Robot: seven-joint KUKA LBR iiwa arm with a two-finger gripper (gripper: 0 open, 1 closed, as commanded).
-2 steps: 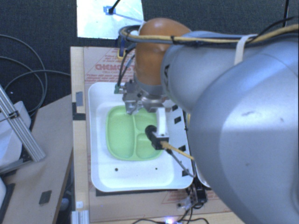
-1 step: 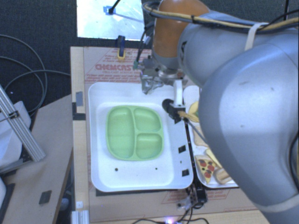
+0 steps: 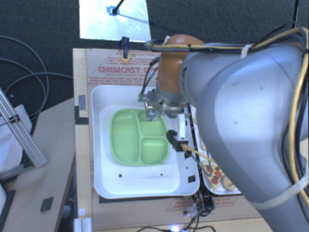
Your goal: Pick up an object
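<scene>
Plate [image 3: 130, 137], pale green, with three compartments: one long along the left, two smaller on the right. Lying flat on the floor of the left bin [image 3: 140, 185], about midway between its left and right walls and closer to the far wall than to the near one. Bare white floor round it, widest on the near side.

Gripper [image 3: 153, 111] down over the plate's far right compartment, at or just above the far rim. Touching or apart: cannot tell. Wide or narrow: cannot tell either, hidden from this angle by the metal of the wrist.

Arm [image 3: 241, 105], grey, reaching in from the right and looming large across the right half of the view. Orange band [image 3: 171, 66] above the wrist, on the far side of the gripper.

Right bin [image 3: 223, 191] mostly covered by the arm, with a near left corner showing. In that corner, pale pieces dotted with red [image 3: 215, 173], too small to name.

Bench [image 3: 82, 153] under both bins, with a brown sheet with red lettering [image 3: 125, 70] on its far part. Blue and yellow clamp [image 3: 125, 50] at the bench's far edge. Beyond that, a shiny sheet [image 3: 113, 11] against dark ground. Off to the left, black cables [image 3: 29, 81] and a slanting aluminium rail [image 3: 21, 132].
</scene>
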